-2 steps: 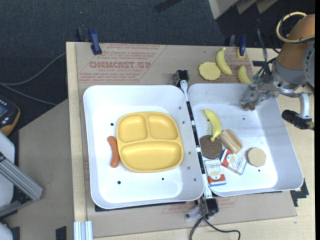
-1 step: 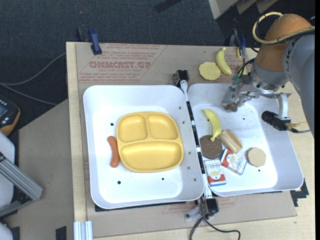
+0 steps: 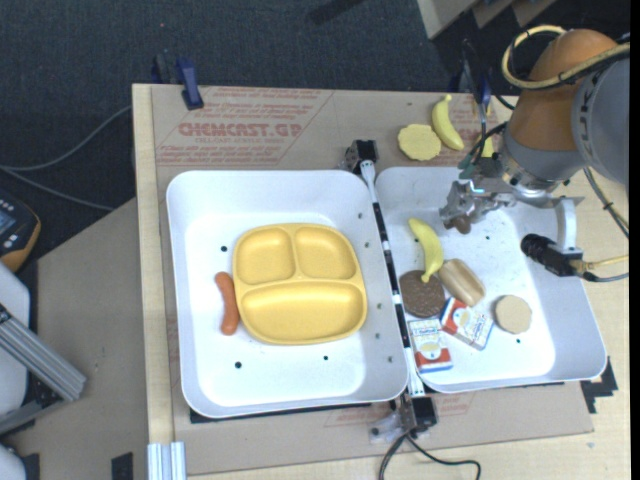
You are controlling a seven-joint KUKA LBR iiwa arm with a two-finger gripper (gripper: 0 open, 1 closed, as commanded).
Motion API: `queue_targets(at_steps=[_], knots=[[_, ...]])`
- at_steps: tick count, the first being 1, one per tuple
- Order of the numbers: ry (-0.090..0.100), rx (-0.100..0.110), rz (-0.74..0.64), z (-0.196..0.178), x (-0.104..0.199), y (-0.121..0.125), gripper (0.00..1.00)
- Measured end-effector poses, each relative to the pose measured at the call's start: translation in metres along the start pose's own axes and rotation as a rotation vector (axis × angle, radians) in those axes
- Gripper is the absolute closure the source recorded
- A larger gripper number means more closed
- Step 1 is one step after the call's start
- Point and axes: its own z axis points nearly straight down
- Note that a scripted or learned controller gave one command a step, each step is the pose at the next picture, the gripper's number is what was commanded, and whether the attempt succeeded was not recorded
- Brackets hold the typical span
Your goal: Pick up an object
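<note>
Small cartons (image 3: 430,346) bear illegible print; board (image 3: 240,128) reads "CHEMCAST GP".

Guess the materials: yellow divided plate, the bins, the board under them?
Yellow divided plate: looks like moulded plastic, smooth with a soft sheen, rounded compartment walls. Bins: thin white plastic by the look, glossy, rounded corners. Board: brown, matt, printed red lettering; likely paper-faced sheet or cardboard, cannot tell which.

I see the grey two-finger gripper (image 3: 462,211) over the right white bin (image 3: 560,358), 1 curved yellow plastic banana (image 3: 428,247) just below-left of it.
</note>
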Motion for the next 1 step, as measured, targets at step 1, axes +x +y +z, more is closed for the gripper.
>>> queue_targets(at_steps=[1], knots=[[0.000,0.001,0.004,-0.0307,0.0116,-0.0464,1.00]])
